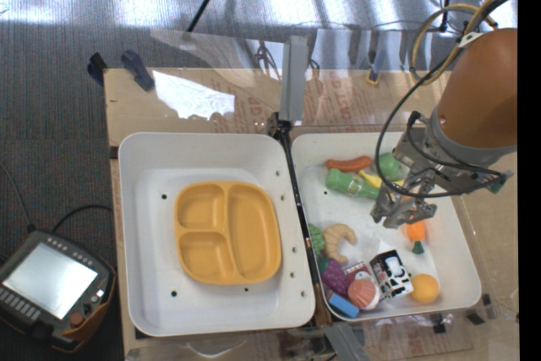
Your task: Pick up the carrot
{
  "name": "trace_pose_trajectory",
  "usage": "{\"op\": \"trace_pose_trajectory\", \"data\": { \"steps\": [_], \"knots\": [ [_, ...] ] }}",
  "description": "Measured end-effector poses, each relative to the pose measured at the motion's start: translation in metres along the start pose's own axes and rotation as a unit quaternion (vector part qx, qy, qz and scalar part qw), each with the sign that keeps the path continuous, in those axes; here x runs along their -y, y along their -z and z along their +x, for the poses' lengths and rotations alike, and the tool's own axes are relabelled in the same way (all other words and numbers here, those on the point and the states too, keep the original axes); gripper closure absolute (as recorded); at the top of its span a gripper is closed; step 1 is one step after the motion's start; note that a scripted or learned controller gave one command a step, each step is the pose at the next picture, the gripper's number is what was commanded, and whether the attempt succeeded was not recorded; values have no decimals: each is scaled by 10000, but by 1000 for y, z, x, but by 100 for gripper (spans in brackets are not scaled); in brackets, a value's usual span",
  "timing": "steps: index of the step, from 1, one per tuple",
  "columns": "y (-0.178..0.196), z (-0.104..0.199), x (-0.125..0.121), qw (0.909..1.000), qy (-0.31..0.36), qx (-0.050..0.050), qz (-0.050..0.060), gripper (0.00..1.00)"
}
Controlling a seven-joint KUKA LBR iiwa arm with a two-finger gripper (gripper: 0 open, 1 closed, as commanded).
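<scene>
The carrot (416, 232) is a short orange piece with a green tip, lying in the right bin (461, 266) near its right wall. My gripper (396, 211) hangs low over the bin just up and left of the carrot, its dark tip close to the carrot's upper end. Nothing is visibly held. The grey wrist and orange band rise above it to the right and hide part of the bin's far right corner.
The right bin also holds a red pepper (349, 164), a green bottle (351, 183), a croissant (340, 239), purple grapes (336, 275), a black-and-white carton (390, 275) and an orange (424, 288). A yellow divided plate (226, 231) lies in the left bin (139, 182).
</scene>
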State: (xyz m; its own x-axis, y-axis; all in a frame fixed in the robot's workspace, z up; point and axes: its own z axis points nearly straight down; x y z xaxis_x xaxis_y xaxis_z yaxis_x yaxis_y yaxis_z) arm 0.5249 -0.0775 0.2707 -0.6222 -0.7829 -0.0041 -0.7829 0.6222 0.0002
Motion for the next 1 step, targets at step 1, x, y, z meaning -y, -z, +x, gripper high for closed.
{"op": "trace_pose_trajectory", "data": {
  "steps": [1],
  "knots": [
    [-23,47,50,9923,1242,-2,-16,100]
  ]
}}
